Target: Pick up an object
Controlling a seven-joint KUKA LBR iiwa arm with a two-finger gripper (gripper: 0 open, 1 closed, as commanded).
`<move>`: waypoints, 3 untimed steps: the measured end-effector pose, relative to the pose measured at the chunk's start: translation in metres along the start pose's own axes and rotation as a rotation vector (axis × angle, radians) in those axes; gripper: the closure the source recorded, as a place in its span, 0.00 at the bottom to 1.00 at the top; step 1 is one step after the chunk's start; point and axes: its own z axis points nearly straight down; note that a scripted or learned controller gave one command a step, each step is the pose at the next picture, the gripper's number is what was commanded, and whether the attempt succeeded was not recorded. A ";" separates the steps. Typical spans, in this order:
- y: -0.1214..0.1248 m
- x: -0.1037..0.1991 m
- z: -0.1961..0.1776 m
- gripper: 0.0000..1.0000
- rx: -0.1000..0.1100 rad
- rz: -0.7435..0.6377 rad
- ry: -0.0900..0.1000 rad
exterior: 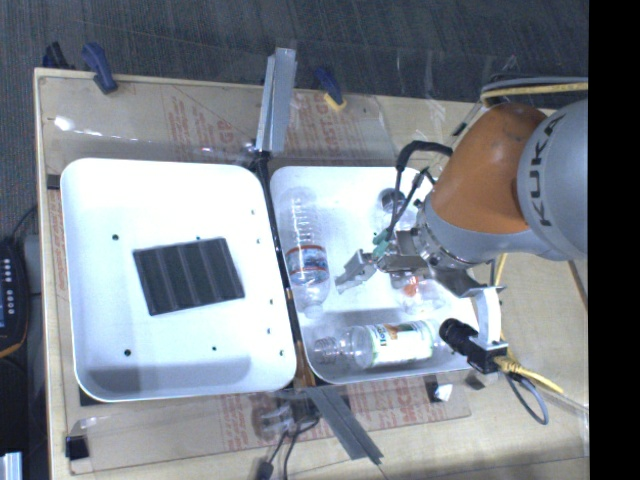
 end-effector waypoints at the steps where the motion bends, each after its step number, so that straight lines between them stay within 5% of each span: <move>1: 0.037 -0.062 0.039 0.00 -0.002 0.018 -0.002; 2: 0.108 -0.081 0.069 0.00 -0.002 0.004 0.000; 3: 0.079 -0.084 0.040 0.00 -0.001 -0.138 0.000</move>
